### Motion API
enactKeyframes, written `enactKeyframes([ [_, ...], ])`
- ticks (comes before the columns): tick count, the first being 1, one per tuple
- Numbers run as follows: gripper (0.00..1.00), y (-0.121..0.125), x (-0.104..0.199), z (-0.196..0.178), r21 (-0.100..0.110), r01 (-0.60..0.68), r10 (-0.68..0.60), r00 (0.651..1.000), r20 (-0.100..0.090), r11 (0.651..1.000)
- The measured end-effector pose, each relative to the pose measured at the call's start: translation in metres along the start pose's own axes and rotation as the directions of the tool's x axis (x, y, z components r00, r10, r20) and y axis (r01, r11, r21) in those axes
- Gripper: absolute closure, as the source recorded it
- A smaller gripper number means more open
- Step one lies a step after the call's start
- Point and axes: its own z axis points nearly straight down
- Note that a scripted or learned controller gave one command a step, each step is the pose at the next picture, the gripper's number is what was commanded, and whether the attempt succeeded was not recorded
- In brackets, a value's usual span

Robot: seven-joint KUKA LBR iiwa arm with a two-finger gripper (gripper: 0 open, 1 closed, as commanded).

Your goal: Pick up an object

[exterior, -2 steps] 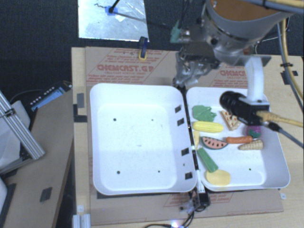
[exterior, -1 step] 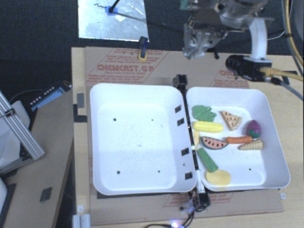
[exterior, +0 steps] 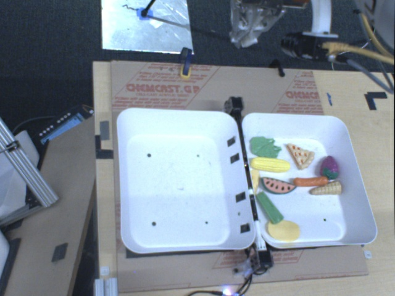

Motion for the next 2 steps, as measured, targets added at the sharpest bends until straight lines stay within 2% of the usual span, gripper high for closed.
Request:
enactKeyframes([
  [1, 1.00, 0.028, -0.163, 0.001, 0.003, -0.012, 0.011, 1.000, 0.004, 1.000],
  [2, 1.00, -0.061, -0.185, 0.071, 0.014, -0.003, 0.003, 1.000, 0.000, 1.000],
])
